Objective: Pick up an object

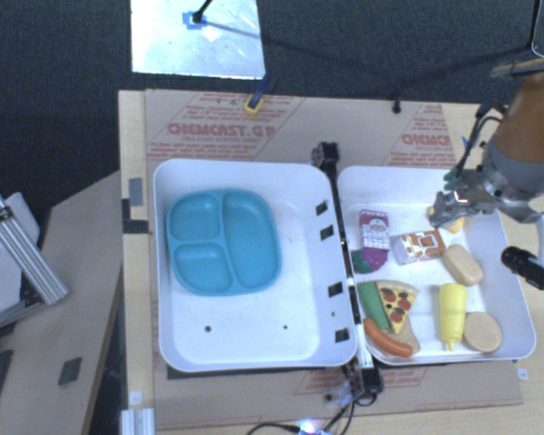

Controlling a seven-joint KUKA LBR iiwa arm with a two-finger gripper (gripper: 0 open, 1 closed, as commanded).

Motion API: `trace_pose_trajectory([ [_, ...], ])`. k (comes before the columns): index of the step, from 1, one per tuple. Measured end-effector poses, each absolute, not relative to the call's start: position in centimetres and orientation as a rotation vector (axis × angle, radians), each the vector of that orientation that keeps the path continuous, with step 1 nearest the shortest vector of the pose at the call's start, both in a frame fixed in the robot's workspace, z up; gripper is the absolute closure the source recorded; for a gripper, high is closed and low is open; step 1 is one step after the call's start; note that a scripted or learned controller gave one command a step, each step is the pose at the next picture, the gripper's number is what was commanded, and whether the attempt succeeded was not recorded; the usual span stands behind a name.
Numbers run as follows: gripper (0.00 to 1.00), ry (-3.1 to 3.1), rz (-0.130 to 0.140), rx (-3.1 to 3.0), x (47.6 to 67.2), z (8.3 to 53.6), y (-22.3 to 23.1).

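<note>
You have two white bins: the left bin (245,338) carries one blue divided tray (223,241). In the right bin (517,320) you can count seven toy foods: one pizza slice (397,301), one hot dog (390,338), one corn cob (451,313), two bread pieces (462,265), one orange carton (419,246), and one pink packet (374,231), over what may be a purple item.
</note>
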State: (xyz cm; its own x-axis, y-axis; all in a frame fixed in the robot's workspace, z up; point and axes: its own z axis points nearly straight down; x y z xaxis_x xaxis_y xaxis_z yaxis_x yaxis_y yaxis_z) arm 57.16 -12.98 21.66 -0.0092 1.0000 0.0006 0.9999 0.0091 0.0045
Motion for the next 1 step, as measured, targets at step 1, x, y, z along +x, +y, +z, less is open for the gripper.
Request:
trace_pose_trajectory([
  [1, 1.0, 2.23, 0.006, 2.21, 59.96, 21.17, -8.88],
])
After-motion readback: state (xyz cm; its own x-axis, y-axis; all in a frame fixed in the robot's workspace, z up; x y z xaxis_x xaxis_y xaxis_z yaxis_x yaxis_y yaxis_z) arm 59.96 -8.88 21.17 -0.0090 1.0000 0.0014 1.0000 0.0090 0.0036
